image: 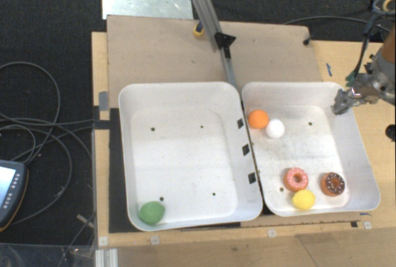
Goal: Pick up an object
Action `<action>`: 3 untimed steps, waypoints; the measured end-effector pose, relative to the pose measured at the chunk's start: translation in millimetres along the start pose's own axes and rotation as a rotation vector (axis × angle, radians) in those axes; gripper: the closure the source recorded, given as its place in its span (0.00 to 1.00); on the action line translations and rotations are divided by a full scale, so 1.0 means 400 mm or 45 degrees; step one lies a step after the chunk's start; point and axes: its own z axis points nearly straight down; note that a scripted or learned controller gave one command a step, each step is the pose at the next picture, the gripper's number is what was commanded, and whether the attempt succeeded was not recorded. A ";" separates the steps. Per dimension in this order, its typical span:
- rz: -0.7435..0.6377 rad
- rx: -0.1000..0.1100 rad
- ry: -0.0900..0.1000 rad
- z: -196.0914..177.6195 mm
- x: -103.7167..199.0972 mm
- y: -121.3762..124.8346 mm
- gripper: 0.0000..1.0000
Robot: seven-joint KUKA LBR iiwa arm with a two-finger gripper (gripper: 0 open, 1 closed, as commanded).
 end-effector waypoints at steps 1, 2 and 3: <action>-0.004 0.001 0.002 0.012 0.110 0.034 1.00; -0.006 0.003 0.005 0.003 0.246 0.037 1.00; -0.007 0.001 0.005 0.015 0.399 0.069 1.00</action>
